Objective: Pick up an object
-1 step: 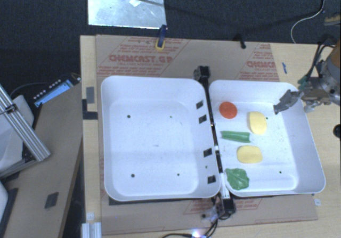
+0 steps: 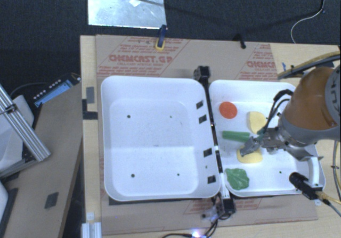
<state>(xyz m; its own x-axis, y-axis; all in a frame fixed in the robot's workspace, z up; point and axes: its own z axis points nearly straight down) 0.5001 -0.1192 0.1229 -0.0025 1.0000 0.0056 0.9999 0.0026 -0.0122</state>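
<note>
Reaching arm: grey with an orange band, the arm [image 2: 314, 109] comes in from the right and hangs over the right bin [image 2: 242, 89].
Tool: the tool [image 2: 248, 150] sits low in the middle of the right bin, pointing left, its dark tips over the spot where the green stick meets the lower yellow piece; whether its tips are apart or together I cannot tell.
Green stick: a green stick [image 2: 234, 136] lies flat and nearly level in the right bin, its left end near the divider, its right end running under the tool.
Yellow pieces: one yellow piece [image 2: 256, 121] lies just above the tool, partly behind the arm's cables; a second yellow piece [image 2: 253, 158] lies just below the tool, touching or nearly touching it.
Red disc: a red disc [image 2: 228, 109] lies flat toward the upper left of the right bin, apart from the stick below it.
Green lump: a crumpled green lump [image 2: 237, 178] rests in the lower left corner of the right bin, near the front wall.
Left bin: the left bin [image 2: 114, 125] stands beside the right one, the two joined along a dark clipped edge.
Worktop: both bins sit on a cardboard sheet [image 2: 144, 53] printed in red, laid on the pale worktop [image 2: 160, 226].
Back: a shiny metal plate [image 2: 106, 2] lies on the dark floor beyond the cardboard.
</note>
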